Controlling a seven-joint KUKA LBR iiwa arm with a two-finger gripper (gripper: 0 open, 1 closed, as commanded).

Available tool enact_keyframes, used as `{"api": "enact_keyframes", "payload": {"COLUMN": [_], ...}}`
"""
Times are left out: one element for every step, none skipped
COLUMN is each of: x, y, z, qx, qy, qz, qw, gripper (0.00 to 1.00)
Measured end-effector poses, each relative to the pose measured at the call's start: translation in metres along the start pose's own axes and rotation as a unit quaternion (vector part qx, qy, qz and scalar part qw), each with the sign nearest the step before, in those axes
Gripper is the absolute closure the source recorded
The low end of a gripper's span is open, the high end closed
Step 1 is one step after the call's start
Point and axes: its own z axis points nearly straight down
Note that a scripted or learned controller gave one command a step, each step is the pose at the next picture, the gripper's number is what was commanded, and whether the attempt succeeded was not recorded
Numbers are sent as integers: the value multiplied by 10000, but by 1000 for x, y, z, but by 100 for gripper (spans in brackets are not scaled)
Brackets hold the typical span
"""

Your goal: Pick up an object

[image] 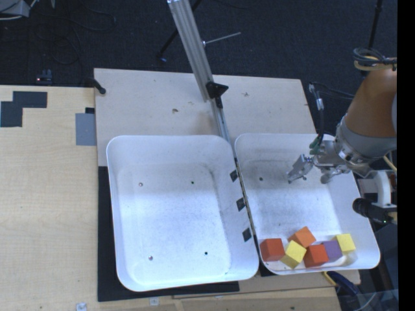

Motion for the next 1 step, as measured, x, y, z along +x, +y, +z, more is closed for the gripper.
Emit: {"api": "enact_keyframes", "payload": {"x": [-4], "y": [-24], "z": [-67], "qx": [-29], "qy": [-8], "qz": [-3], "qw": [10000], "gripper": [0]}}
